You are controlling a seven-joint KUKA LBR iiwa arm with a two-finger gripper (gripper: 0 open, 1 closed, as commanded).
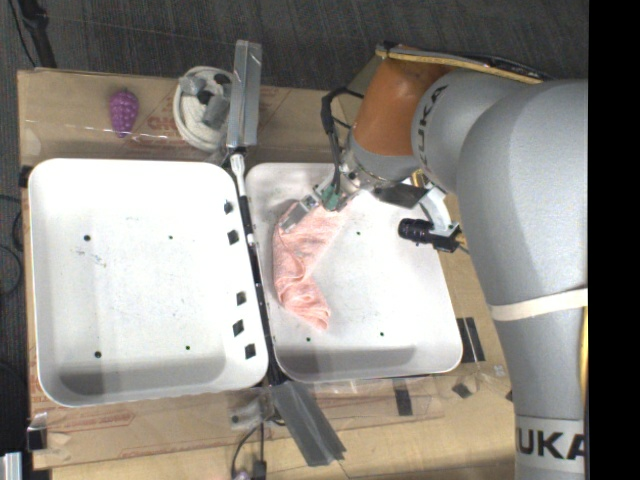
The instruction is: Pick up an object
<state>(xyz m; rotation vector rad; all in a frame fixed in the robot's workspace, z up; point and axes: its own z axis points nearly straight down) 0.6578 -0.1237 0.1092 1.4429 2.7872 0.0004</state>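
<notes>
The gripper (328, 197) touches the upper end of the pink cloth (303, 266), whose long axis runs down-left from it; I cannot tell its finger state.

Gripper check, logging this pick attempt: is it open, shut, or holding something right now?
Gripper: fingers cannot be told; it sits at the upper end of the pink cloth in the right bin.

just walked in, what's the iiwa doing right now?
The arm reaches in from the right over the right-hand bin. Its gripper is down at the upper end of a crumpled pink cloth lying near that bin's left side. Whether it has a hold on the cloth can't be told. A small purple object sits on the bench beyond the left bin.
</notes>
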